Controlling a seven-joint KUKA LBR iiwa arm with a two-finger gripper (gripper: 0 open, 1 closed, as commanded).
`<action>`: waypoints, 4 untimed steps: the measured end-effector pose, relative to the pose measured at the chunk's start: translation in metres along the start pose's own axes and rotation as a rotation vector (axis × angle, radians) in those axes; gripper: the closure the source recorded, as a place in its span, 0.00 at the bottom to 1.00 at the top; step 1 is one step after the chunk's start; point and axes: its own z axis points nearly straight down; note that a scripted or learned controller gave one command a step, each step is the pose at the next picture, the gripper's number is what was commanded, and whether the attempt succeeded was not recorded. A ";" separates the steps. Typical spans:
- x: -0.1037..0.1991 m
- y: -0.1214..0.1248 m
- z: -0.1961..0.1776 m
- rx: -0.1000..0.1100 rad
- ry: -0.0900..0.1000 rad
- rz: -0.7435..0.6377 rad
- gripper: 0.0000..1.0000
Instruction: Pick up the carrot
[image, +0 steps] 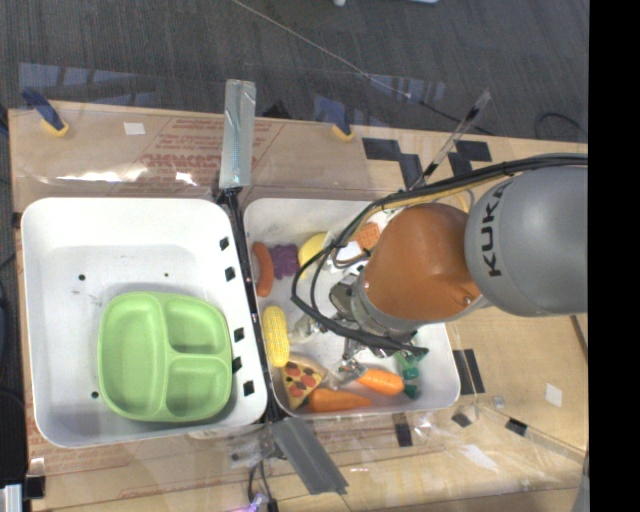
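Arm (440, 265) over right bin (440, 395) | carrot (381, 381) just beside fingers (352, 368)

Even overhead light — soft shadows, mild blur

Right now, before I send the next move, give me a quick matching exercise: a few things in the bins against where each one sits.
Things:
1. green divided plate
2. corn cob
3. pizza slice
4. purple grapes

Places:
A. right bin, far end, beside a reddish sausage
B. left bin
C. right bin, along the left wall, midway
D. right bin, near-left corner, beside the carrot

Pairs: 1-B, 2-C, 3-D, 4-A
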 end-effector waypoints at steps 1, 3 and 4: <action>0.025 -0.053 -0.070 -0.025 0.020 0.033 0.00; 0.040 -0.036 0.001 -0.023 0.013 -0.220 0.00; 0.016 -0.026 0.001 -0.015 0.004 -0.907 0.00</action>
